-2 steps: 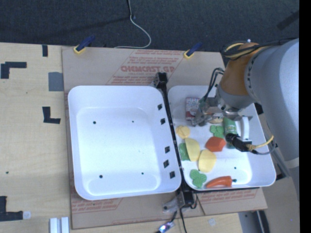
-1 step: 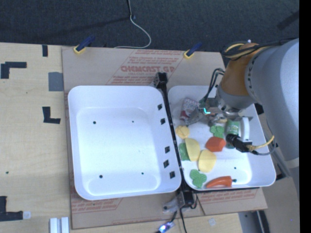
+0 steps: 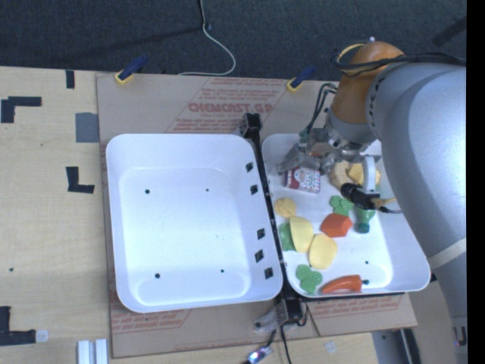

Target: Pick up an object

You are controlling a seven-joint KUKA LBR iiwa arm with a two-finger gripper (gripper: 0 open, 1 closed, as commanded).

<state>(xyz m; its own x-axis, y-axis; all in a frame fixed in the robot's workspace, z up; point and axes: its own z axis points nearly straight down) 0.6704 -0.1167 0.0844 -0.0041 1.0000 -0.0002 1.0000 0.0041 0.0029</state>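
Several toy foods [image 3: 321, 250] crowd the right bin [image 3: 394, 268] beside a red-white packet [image 3: 305, 179].

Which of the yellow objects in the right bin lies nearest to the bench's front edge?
The yellow piece lying lowest, just above the green item; the other yellow ones sit farther back.

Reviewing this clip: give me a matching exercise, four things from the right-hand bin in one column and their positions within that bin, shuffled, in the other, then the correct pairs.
Things:
1. red and white packet
2. orange-red block
3. green piece
4. long red-orange piece

Positions in the right bin:
A. along the near edge, lying flat
B. far end, just below the gripper
C. middle, right of the yellow pieces
D. near-left corner, by the divider

Pairs: 1-B, 2-C, 3-D, 4-A
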